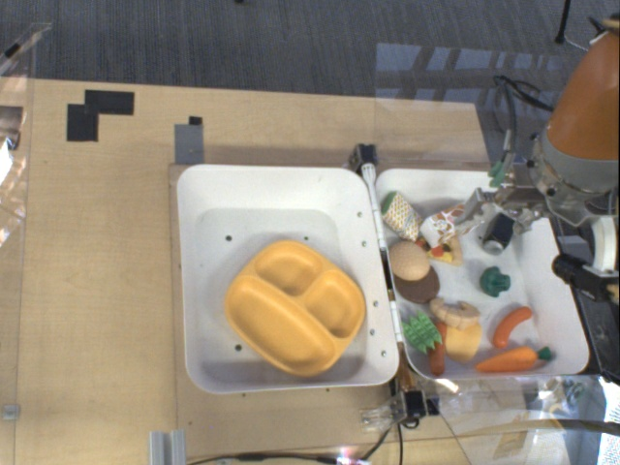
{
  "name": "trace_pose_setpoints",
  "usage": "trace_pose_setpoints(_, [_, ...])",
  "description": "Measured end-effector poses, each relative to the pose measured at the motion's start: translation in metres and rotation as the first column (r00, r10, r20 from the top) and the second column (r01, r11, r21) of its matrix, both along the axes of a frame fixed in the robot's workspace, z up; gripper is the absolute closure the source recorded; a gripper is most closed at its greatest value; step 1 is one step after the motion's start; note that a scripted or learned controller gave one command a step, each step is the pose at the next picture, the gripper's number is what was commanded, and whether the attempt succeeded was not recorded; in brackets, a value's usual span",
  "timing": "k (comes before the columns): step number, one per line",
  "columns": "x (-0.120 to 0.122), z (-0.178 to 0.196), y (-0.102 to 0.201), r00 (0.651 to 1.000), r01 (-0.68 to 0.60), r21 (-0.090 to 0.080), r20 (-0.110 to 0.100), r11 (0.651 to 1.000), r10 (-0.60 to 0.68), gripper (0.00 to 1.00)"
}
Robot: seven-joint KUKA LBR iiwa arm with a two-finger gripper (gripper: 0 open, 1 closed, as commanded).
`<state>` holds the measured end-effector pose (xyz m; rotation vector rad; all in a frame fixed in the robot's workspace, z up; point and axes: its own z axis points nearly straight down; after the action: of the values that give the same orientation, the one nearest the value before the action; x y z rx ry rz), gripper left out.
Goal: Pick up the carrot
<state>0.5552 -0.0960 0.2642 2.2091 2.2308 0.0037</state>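
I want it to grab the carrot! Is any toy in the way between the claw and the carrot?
Yes. The gripper hovers at the right bin's far end, the carrot lies at its near edge, and a small green toy and an orange-red piece sit between them.

no legible text, label, brand, number or sign is present. the small white and red printed packet (443, 227) in the right shallow white bin (572, 356) carries markings, but they are too small and blurred to read. the black angular patch (97, 112) on the pale wooden surface (87, 289) is plain, with no characters. the yellow three-compartment plastic plate (294, 304) in the left shallow white bin (194, 260) bears no print.
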Motion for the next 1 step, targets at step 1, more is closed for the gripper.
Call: trace_pose_setpoints(1, [-0.0669, 0.0105, 0.0259, 0.977, -0.215, -0.001, 0.0, 0.977, 0.215, 0.0])
